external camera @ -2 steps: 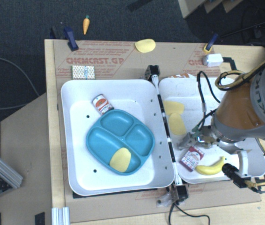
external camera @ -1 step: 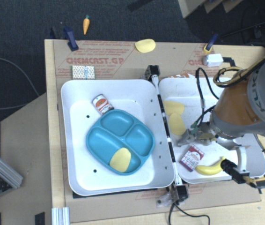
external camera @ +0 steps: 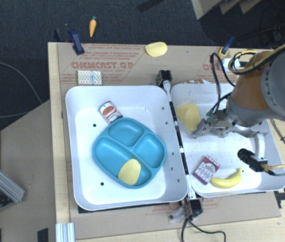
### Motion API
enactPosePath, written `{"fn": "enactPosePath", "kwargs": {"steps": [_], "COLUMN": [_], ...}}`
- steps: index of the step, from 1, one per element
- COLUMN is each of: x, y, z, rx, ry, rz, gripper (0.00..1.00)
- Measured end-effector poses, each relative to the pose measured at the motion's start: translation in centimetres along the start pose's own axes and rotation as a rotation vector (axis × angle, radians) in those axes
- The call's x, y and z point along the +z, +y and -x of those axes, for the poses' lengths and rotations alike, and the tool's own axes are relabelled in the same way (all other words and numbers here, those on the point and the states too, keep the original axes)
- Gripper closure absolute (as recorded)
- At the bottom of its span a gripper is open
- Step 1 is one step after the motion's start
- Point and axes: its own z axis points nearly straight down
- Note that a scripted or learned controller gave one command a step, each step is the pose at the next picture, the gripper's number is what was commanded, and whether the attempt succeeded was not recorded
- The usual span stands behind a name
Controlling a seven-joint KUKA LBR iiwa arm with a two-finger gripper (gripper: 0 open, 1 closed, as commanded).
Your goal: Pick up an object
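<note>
Banana [external camera: 226, 179] lies at the lower edge of the right bin [external camera: 276, 183], just right of a small red packet [external camera: 206, 169]. Left bin [external camera: 77, 135] holds a blue divided plate [external camera: 132, 147] carrying a yellow piece [external camera: 129, 171], with a small can [external camera: 110, 112] above it. Pincer [external camera: 199, 130] sits low in the right bin beside a pale yellow object [external camera: 189, 116], apparently touching it; finger state cannot be read. Yellow lemon-like piece [external camera: 156, 49] rests on the counter [external camera: 112, 59], upper centre of frame.

We cannot tell how the gripper [external camera: 201, 130] stands, its tips lost against the right bin [external camera: 263, 185]. The arm [external camera: 276, 92] covers much of that bin and runs off the right edge. The small can [external camera: 110, 112] label is too small to read.
</note>
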Motion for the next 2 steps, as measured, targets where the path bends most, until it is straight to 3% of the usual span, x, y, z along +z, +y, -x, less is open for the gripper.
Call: {"fn": "enactPosePath", "kwargs": {"steps": [1,2], "x": [0.0,0.0], "y": [4.0,9.8], "z": [-1.4,0.9], "rx": [-0.001,-0.001], "ry": [0.000,-0.001], "rz": [0.001,0.001], "gripper": [0.00,0.00]}}
